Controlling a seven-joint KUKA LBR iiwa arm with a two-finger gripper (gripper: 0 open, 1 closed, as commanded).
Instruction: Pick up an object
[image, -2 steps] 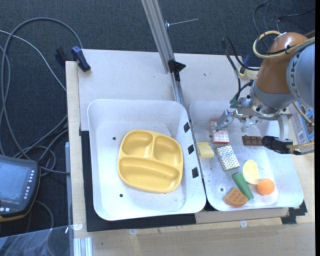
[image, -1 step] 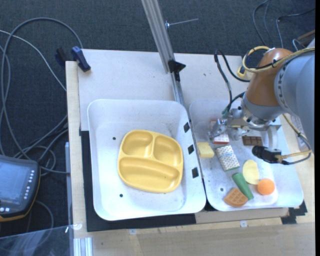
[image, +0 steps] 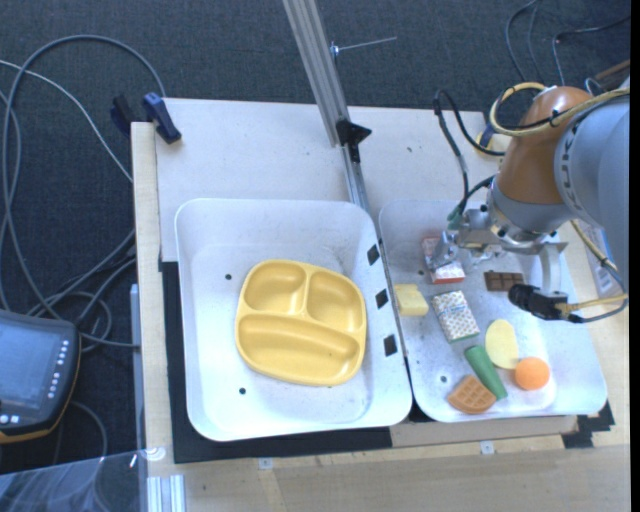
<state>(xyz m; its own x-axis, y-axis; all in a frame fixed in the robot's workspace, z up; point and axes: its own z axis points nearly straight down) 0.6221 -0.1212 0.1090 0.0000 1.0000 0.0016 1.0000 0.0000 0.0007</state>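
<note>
the arm (image: 560, 160) reaches in from the right and bends down over the far part of the right bin (image: 590, 375). its gripper (image: 452, 252) hangs low over a small red and white box (image: 446, 270), which lies at the far left of that bin's clutter. whether the pincer is wide or narrow i cannot tell: the wrist hides the tips, and nothing can be seen clamped in it. so the box is best taken as lying in the bin, not as held.

the toys sit loosely in the right bin, likely so that any one can be chosen. just near of the box lies a yellow block (image: 410, 299), close to the wall between the bins. a speckled packet (image: 456, 315) lies right of it. a brown bar (image: 503, 281) lies right of the box, close under the wrist. nearer still are a pale yellow piece (image: 502, 342), a green stick (image: 485, 369), an orange ball (image: 532, 373) and a waffle (image: 472, 394), bunched together and partly touching.

the left bin (image: 200, 300) holds a yellow tray (image: 300, 322), flat, its compartments up; it is well apart from the gripper.

judging by the pose, the box is the target, and the grasp looks under way rather than done. the block and bar crowd it, so a slip could nudge them.
</note>
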